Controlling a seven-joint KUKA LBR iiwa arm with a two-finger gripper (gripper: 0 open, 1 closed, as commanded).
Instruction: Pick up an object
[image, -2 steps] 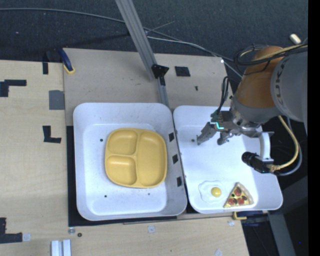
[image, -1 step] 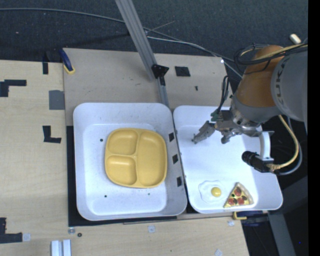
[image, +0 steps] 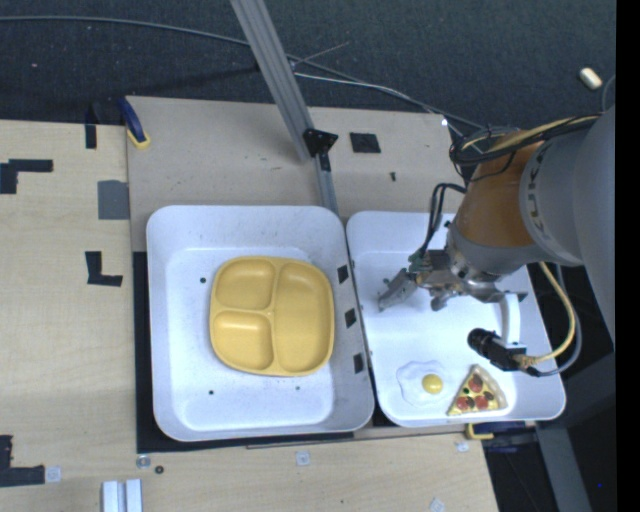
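Over the right bin's (image: 372, 236) bare middle, gripper (image: 397, 291) is seen spread and empty; fried egg (image: 424, 381) and pizza slice (image: 477, 392) at the near edge are unpicked.

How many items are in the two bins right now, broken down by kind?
Divided yellow plate: 1, in the left bin
Fried egg: 1, in the right bin
Pizza slice: 1, in the right bin beside the egg
Total: 3
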